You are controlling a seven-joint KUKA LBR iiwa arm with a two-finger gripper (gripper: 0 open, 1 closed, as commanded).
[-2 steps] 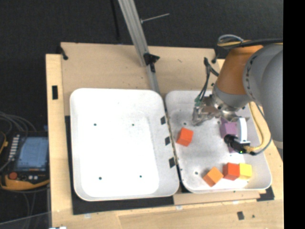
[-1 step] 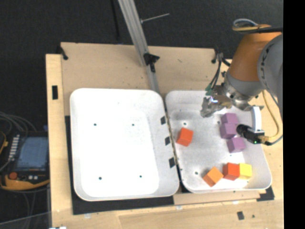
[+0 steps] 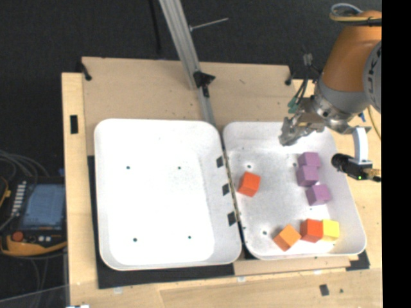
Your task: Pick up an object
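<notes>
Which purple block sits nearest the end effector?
The upper purple block, just below the end effector; the other purple block lies farther down the right bin.

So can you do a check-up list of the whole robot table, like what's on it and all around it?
Surface: wooden bench bearing two shallow white bins; left bin, right bin.
Job's things: all in the right bin. Lone orange block near its left side; two purple blocks and, close together; at the near edge an orange block, a red-orange block and a yellow block in a tight row.
Clutter: nothing seen.
Grippers: gripper over the right bin's far edge, above the purple blocks; nothing seen held.
Cables: bundle on the floor at left; thin wires by the wrist.
Surroundings: dark floor, slanted metal pole, control pendant at left.
</notes>
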